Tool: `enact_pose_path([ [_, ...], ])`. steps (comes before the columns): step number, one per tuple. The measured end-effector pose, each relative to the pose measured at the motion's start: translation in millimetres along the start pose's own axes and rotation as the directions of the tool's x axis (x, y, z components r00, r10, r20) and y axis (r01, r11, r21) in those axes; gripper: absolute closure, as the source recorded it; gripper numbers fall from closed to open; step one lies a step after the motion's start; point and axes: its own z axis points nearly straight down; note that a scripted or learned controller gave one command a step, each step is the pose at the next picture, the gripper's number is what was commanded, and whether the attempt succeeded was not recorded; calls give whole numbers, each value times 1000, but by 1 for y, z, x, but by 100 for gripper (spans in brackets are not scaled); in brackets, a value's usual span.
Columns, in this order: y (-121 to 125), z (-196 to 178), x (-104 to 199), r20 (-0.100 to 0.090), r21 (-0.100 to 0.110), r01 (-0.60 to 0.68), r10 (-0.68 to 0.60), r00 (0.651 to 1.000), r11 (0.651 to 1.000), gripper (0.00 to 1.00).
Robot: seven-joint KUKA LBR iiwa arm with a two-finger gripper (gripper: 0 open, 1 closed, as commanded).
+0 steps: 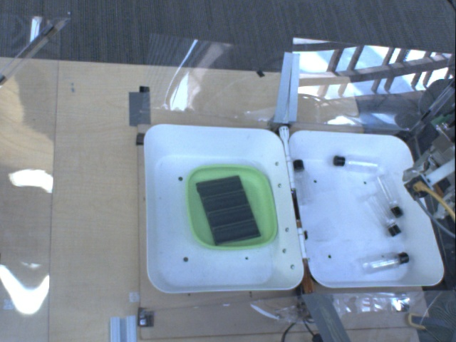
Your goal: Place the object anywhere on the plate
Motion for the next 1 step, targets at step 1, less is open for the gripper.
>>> enact_pose_path([
  [1, -10, -21, -20, -2, -3, -51, 51, 999, 999, 0],
])
